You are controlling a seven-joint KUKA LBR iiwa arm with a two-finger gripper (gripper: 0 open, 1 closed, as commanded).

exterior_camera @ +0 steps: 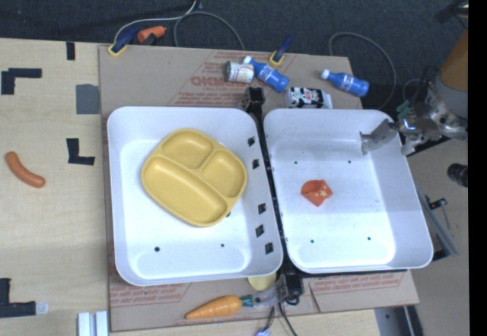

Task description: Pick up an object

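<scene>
From my seat I see the gripper (389, 135) at about two o'clock over the right bin (403, 251), hanging by its far right rim; I cannot tell how it is set from this slant. The red object (316, 192) lies near the middle of that bin's floor, at roughly seven o'clock from the gripper and well apart from it. In the left bin (129, 251) a yellow divided plate (195, 176) rests flat. Outside the bins, a carrot (214, 307) lies at six o'clock on the bench, a sausage (24, 169) at nine o'clock, and two blue bottles (270, 76) (346, 83) at twelve.
</scene>
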